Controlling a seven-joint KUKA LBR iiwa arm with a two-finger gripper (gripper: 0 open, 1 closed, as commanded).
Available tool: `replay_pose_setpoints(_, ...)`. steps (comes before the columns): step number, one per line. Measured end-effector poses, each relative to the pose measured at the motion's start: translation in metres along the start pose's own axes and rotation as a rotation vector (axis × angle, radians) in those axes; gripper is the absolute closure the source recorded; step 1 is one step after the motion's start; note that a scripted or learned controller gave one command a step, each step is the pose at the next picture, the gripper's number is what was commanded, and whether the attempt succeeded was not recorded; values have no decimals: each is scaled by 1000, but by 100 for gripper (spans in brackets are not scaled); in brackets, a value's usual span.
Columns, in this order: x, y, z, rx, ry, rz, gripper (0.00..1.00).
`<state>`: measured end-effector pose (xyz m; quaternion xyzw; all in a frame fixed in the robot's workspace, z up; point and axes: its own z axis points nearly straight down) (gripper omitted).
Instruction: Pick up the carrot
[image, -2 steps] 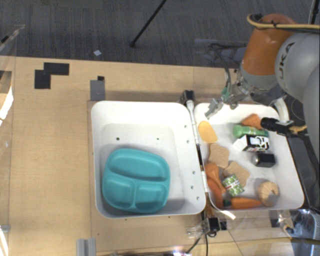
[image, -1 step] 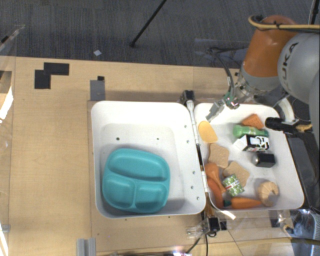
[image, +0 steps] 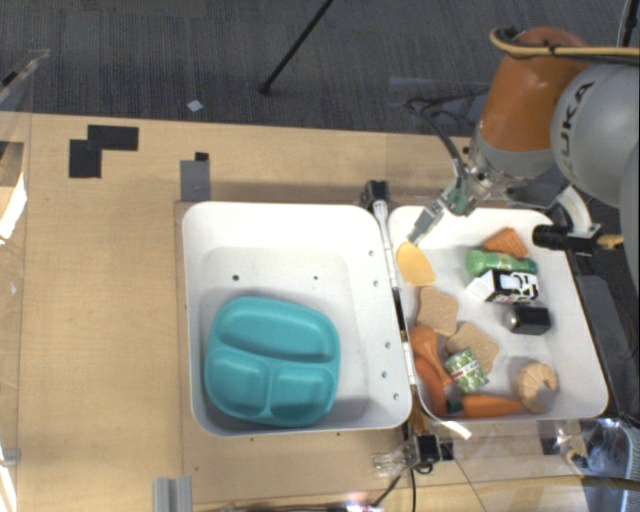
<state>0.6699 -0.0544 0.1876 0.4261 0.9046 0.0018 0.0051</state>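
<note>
- A carrot (image: 489, 406), orange with a green end, lies flat along the near wall of the right bin (image: 578, 330), pointing left to right.
- A second long orange piece (image: 429, 366) lies at a slant just left of it, along the bin's left wall; whether it is another carrot is hard to tell.
- A small green and white packet (image: 465, 370) rests between the two orange pieces, touching or nearly touching both.
- A tan bread roll (image: 537, 384) sits just right of the carrot's tip.
- The gripper (image: 422, 228) hangs at the far left corner of the same bin, well apart from the carrot, which lies at the opposite, near side.
- Its thin fingers point down and left; they look close together with nothing visibly between them, though they are small and hard to read.
- A yellow slice (image: 416, 264) lies just below the fingertips.
- The grey arm with its orange band (image: 525, 92) is cut off at the upper right.
- The left bin (image: 281, 228) holds a teal divided tray (image: 271, 357).
</note>
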Motion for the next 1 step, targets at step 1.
replay_pose_setpoints(1, 13, 2, 1, 2, 2, -118, 0)
